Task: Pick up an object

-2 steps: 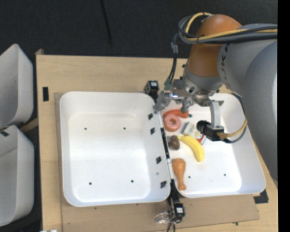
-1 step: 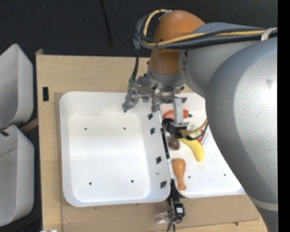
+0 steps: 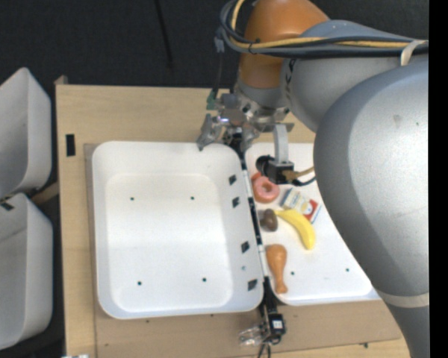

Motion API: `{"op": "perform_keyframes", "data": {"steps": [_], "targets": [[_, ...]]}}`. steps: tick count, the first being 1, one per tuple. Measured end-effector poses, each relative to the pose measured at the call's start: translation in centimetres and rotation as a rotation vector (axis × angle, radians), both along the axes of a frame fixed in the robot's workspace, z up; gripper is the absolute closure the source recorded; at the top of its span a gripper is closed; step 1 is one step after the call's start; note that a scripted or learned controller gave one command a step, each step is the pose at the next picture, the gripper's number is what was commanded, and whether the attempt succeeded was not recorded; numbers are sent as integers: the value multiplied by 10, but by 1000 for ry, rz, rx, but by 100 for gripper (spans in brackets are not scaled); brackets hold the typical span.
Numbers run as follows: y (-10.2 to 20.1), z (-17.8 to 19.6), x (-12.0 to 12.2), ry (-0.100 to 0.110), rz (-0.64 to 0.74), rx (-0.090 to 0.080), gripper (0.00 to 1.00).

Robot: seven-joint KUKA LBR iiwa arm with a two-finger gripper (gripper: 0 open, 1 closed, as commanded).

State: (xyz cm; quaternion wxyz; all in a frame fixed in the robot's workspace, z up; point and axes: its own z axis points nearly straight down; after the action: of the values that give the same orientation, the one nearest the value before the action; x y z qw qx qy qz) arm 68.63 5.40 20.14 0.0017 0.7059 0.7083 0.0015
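Above the bins' far dividing edge, gripper (image 3: pixel 225 131), finger state unclear, near donut (image 3: pixel 266 189)

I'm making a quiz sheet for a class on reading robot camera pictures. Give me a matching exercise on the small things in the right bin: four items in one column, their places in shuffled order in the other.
Things:
1. doughnut
2. banana
3. chicken leg
4. small box

Places:
A. nearest the front edge of the bin, beside the divider
B. farthest back of the four, close to the divider
C. just right of the doughnut, above the banana
D. in the middle, curving toward the front right

Pairs: 1-B, 2-D, 3-A, 4-C
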Motion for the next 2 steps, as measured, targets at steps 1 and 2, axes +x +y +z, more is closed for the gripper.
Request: {"op": "perform_keyframes", "data": {"steps": [1,2], "targets": [[-1,11,-1,1,4,-3,100],[55,57,-53,3,4,3,100]]}}
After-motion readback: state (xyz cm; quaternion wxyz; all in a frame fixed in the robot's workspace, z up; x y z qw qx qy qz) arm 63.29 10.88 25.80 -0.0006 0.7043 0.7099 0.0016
